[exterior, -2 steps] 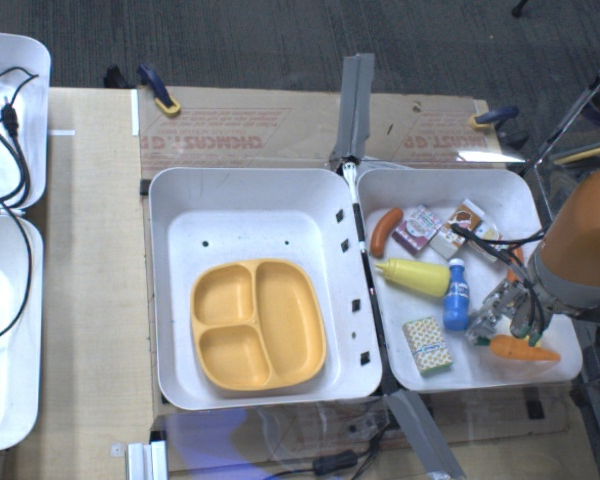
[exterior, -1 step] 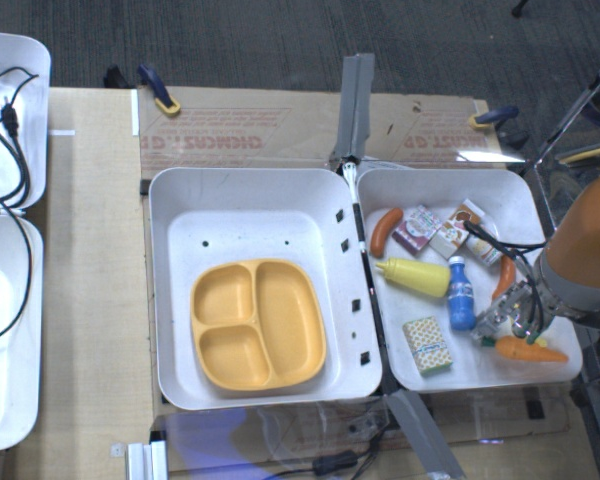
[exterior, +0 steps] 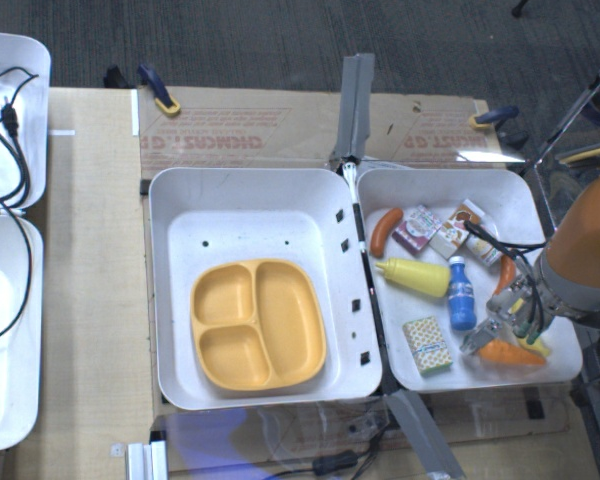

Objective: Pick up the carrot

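Note:
The carrot is an orange tapered piece lying flat near the front right corner of the right bin. My gripper hangs low over the bin, its tip right at the carrot's left end and just above it. The wrist hides part of the carrot's upper side. I see nothing lifted off the bin floor.
Around the carrot lie a blue bottle, a yellow mustard bottle, a small patterned box, a sausage and some packets. The left bin holds a yellow divided plate. The bin's front wall is close to the carrot.

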You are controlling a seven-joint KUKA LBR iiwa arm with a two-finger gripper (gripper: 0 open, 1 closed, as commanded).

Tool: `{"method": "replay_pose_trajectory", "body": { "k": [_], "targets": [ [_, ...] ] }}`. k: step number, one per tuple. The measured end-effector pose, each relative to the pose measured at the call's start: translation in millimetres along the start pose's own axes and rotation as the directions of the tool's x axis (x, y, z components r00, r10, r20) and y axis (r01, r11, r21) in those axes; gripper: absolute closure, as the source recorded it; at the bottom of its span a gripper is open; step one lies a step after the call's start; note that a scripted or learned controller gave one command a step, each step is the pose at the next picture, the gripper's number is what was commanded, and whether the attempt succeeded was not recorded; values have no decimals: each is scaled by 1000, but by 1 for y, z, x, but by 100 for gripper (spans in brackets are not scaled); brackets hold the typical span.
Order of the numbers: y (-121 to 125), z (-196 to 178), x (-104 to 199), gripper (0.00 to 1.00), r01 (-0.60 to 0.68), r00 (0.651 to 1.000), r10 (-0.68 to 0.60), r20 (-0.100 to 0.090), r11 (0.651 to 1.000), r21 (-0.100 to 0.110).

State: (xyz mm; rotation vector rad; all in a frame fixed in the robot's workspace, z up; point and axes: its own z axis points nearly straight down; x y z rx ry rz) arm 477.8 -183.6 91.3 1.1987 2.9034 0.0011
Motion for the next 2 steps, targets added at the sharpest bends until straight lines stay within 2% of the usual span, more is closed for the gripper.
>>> {"method": "replay_pose_trajectory", "body": {
  "k": [1, 2],
  "targets": [
    [1, -9, 0, 100, 0, 1000, 0, 1, 1000, -1],
    [24, -90, 23, 100, -92, 996, 92, 1, 996, 1]
  ]
}}
